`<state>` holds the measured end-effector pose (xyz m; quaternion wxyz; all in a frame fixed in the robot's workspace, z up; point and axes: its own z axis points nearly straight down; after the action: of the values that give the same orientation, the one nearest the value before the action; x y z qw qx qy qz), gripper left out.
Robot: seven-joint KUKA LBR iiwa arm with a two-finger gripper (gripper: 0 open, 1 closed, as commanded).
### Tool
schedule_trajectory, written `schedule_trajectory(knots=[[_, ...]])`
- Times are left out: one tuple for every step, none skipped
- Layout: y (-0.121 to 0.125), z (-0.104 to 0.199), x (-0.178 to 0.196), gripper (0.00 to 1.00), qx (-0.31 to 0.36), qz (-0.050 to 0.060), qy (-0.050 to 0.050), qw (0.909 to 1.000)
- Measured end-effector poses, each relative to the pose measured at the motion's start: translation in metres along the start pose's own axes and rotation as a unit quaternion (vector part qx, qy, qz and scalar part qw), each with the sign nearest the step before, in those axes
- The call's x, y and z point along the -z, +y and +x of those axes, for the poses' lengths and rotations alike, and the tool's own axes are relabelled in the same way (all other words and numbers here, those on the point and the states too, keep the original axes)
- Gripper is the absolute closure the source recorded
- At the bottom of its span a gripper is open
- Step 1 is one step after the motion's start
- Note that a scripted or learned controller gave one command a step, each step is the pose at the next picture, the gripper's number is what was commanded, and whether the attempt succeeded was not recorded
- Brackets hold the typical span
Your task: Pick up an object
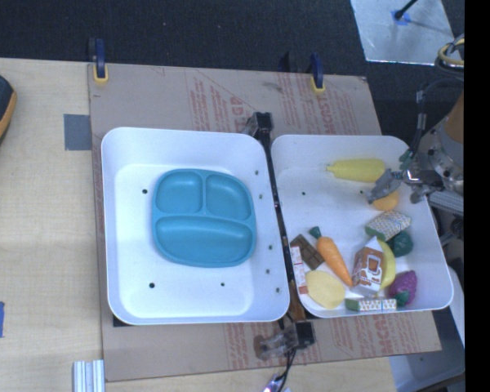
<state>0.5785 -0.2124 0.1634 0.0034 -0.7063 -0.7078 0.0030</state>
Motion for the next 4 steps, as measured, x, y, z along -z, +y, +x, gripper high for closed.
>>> schedule_trajectory(knots=[[0.014, 0.002, -0.075, 0.00, 0.003, -0.001, 0.000, 1.0000], [0.082, 0.007, 0.028, 0.00, 0.003, -0.011, -0.002, 0.9999], [0.051, 0.000, -0.008, 0.00, 0.001, -0.001, 0.000, 1.0000], [0.023, 0.046, -0.061, 0.00, 0.003, 0.001, 0.001, 1.0000]])
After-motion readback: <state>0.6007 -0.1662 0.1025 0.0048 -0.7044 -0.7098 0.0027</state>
